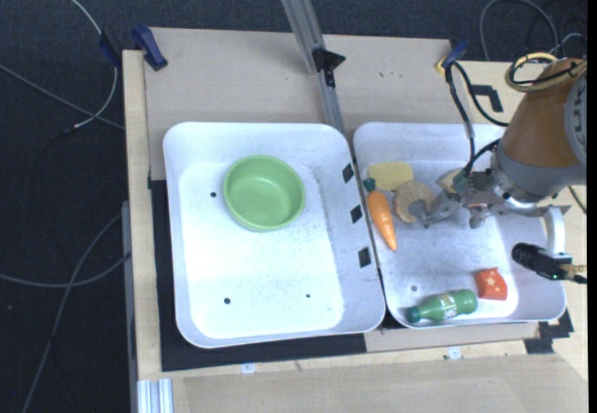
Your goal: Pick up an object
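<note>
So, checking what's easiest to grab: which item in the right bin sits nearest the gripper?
The round tan disc, just left of the gripper; carrot, bottle and red piece lie farther off.

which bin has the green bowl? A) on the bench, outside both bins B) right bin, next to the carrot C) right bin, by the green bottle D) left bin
D: the green bowl sits alone in the left bin, while the carrot and green bottle lie in the right bin.
</note>
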`<state>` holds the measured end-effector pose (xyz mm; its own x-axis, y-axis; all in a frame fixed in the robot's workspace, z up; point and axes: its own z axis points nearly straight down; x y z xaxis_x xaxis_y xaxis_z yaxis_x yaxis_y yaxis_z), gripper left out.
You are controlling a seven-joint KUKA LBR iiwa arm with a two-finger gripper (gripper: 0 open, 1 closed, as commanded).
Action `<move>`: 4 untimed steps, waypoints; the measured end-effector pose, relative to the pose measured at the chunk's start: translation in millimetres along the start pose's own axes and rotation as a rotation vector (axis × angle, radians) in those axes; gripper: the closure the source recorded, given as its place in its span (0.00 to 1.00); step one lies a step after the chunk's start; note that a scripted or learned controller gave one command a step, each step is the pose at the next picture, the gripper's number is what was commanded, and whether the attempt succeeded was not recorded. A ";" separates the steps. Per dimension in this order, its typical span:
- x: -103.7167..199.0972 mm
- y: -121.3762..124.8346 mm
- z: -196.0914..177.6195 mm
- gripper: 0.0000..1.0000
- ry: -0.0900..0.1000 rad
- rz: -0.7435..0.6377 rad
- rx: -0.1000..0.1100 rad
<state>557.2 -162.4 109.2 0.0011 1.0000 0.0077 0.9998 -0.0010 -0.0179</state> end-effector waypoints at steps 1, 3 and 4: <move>0.4 3.2 -18.6 1.00 -0.001 -0.001 -0.014; 2.7 11.1 -123.0 1.00 -0.009 -0.002 -0.028; 53.5 27.4 -115.3 1.00 -0.007 -0.007 -0.023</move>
<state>586.7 -109.8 224.4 -0.0057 1.0000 0.0009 1.0000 0.0057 0.0050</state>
